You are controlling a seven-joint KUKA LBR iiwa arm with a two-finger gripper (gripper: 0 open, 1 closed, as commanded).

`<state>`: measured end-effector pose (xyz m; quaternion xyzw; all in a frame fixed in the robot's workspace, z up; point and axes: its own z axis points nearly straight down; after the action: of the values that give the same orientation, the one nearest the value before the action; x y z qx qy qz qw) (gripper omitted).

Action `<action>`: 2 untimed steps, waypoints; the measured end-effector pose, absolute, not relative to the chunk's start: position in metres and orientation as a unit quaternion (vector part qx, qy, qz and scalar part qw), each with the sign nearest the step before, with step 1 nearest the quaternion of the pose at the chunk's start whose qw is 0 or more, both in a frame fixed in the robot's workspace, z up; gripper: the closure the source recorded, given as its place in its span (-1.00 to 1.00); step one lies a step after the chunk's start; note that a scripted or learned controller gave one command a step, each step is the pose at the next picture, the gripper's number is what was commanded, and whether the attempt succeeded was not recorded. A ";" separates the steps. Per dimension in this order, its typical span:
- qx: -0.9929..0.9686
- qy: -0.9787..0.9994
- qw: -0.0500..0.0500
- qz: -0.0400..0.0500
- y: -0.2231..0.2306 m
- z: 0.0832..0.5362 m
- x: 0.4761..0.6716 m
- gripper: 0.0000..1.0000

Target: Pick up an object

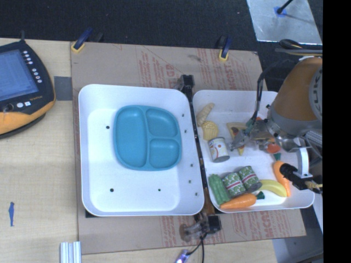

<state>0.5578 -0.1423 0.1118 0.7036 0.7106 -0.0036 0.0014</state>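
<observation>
The right bin (230, 98) holds several toy foods. A small white can (219, 149) lies on its side near the bin's left wall, with a pale corn-like piece (209, 129) and a cream piece (205, 113) above it. Along the front wall lie a green vegetable (217, 188), two green-labelled cans (241, 181), a carrot (238, 202) and a banana (273, 187). My gripper (242, 140) reaches down into the middle of this bin, just right of the white can and over a flat tan piece (237, 128). The arm's body (296, 100) hides the bin's right part.
The left bin (93, 147) holds a blue divided plate (147, 137). An orange toy (283, 174) lies at the right bin's right side. A teach pendant (22, 86) rests on the bench at far left. Clamps (222, 47) pin the cardboard at the back.
</observation>
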 end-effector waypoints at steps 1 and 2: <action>0.704 0.710 0.002 0.000 -0.117 0.094 0.618 -1.00; 0.704 0.710 0.003 -0.001 -0.119 0.106 0.618 1.00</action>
<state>0.6181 -0.1193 0.1061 0.7045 0.7097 -0.0008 0.0027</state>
